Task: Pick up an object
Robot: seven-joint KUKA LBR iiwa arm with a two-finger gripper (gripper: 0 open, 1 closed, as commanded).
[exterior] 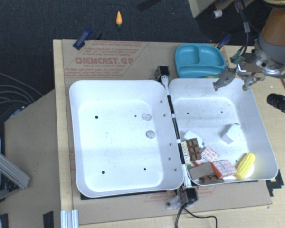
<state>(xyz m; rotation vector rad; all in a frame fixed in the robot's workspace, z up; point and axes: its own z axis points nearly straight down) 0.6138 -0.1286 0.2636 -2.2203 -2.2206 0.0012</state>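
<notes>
My gripper (235, 81) hangs above the far edge of the right bin (256, 113), its two fingers spread apart with nothing between them. Well below it in that bin lie a small white block (229, 133), a yellow corn cob (245, 165), a brown chocolate bar (194, 149), a red-and-white packet (223, 168) and a brown block (205, 171) near the front corner.
The left bin (85, 141) holds two small clear round discs (148, 125). A blue divided tray (199, 60) sits behind the right bin. A blue clip (82, 38) and a small orange carrot (118, 18) lie beyond the board.
</notes>
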